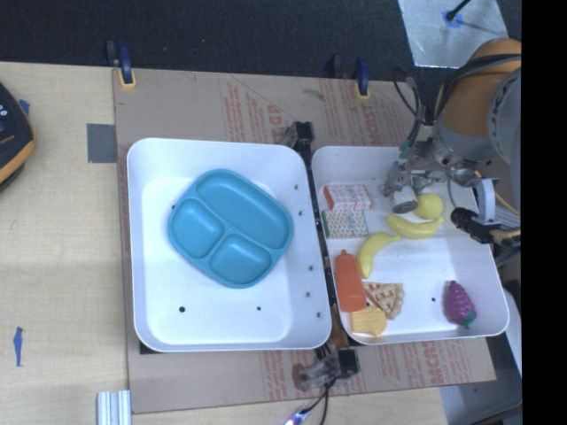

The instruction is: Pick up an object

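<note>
My gripper [403,191] hangs low over the back of the right bin [483,326], its fingertips close to a small grey round piece [404,205] and a yellow lemon [430,205]. Just in front of them lies a yellow banana [390,235]. A small printed box [347,197] sits to the gripper's left, with a second patterned packet [345,223] in front of it. Nearer the front lie an orange carrot-like stick [349,282], a waffle piece [386,296], a yellow chunk [368,323] and purple grapes [458,303]. Nothing shows between the fingers.
The left bin [151,317] holds a blue divided plate [231,227]. A yellow and black device [13,135] lies at the bench's left edge. Blue clamps [125,66] hold the cardboard sheet at the back. The arm's grey body with its orange band [483,78] rises at the right.
</note>
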`<state>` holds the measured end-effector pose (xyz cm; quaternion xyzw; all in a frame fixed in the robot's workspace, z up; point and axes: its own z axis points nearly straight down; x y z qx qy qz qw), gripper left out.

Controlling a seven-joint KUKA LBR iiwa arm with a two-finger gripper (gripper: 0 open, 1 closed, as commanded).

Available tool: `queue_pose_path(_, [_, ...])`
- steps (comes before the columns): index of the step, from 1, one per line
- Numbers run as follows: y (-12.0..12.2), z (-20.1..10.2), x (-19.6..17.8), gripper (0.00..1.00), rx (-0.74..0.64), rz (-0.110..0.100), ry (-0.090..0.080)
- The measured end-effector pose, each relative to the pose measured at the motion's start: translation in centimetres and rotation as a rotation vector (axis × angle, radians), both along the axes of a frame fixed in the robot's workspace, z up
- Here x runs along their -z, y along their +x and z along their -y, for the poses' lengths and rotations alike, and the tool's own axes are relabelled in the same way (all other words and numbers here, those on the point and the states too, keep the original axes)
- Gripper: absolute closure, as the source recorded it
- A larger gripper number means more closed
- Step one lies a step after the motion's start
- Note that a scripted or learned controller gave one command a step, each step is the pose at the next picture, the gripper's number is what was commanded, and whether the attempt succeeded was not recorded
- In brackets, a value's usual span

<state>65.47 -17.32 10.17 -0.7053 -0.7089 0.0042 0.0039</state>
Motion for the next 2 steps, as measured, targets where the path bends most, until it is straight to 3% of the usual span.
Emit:
queue_pose_path(1, [0.2,-9.1,-9.1,1.00,0.000,0.011,0.001])
queue_pose_path(2, [-2.9,-12.8,-9.0,1.00,-0.001,0.007,-0.001])
